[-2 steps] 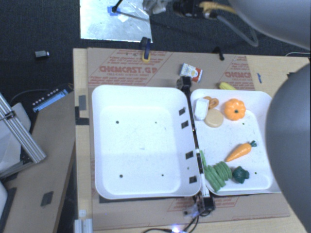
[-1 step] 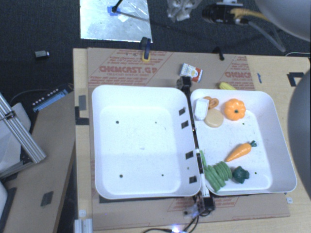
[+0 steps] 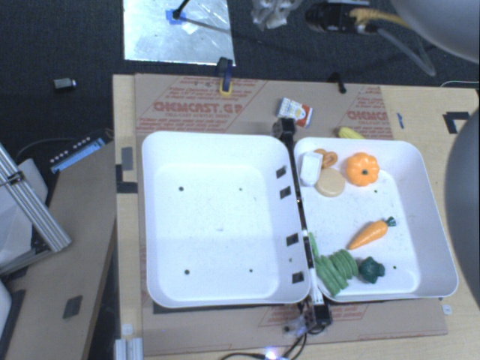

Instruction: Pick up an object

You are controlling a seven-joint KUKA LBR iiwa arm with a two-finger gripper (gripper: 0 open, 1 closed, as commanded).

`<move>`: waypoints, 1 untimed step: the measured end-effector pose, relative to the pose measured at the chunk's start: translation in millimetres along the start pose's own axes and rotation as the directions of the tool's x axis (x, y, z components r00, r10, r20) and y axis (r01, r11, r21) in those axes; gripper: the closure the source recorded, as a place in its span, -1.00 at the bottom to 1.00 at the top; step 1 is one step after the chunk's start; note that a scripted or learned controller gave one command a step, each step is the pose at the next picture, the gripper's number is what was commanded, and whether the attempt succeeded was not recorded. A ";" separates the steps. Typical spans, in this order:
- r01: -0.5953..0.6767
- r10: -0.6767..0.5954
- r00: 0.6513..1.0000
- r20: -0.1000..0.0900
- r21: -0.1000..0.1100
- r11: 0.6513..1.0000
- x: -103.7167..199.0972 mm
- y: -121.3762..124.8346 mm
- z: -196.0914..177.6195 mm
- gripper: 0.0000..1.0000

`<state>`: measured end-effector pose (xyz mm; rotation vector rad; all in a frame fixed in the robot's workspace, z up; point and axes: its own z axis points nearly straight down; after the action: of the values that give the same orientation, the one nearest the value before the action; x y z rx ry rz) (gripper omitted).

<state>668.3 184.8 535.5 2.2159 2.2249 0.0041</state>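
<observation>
reaching for the toy carrot suits best: it lies alone mid right bin, below the orange pumpkin, apart from neighbours. hand state cannot be told.

Arm sits at the top right, big grey blurred body close to the camera. Another grey curved section runs down the right edge. Gripper hangs at top centre, pale and translucent-looking, pointing down, too blurry to read.
</observation>
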 end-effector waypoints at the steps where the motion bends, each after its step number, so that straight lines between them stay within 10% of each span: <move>1: 0.001 -0.001 1.000 0.000 0.002 1.000 15.8 -20.6 0.2 1.00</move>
<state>647.7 200.5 535.2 2.2158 2.2278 0.0018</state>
